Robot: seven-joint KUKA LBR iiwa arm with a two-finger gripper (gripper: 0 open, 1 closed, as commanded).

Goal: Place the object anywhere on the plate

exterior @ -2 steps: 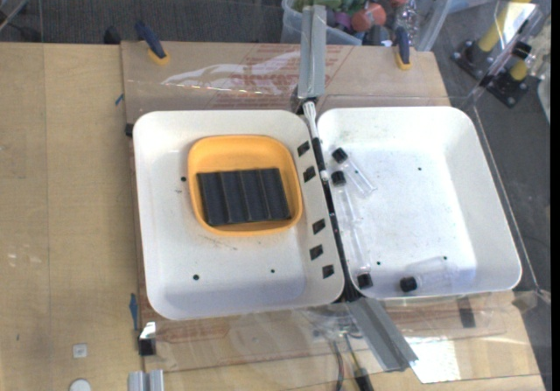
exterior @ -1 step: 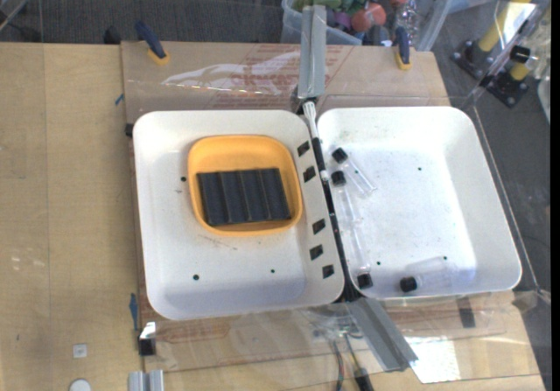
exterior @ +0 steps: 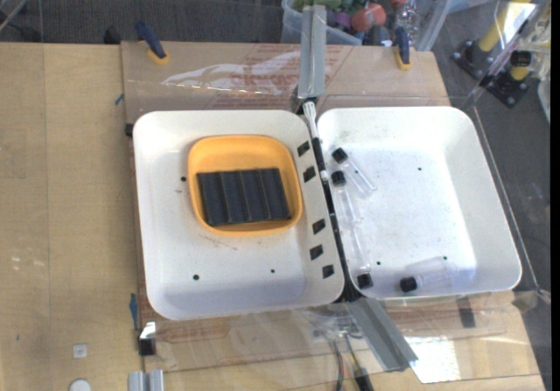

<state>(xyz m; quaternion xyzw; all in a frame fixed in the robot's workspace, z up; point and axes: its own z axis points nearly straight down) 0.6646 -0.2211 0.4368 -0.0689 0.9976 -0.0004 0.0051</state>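
One dark ridged block (exterior: 243, 197) lay on one orange plate (exterior: 203, 162).
Two white bins sat side by side on the surface (exterior: 61, 205): the left bin (exterior: 166, 275) held the plate, beside the right bin (exterior: 455, 205).

Dark ribbed block (exterior: 242, 195) lies on the orange plate (exterior: 210, 157) in left bin (exterior: 162, 249)

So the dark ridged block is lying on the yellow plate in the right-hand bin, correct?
Not quite: the camera view shows the yellow plate, with the dark ridged block lying on it, in the left-hand bin, not the right-hand one.
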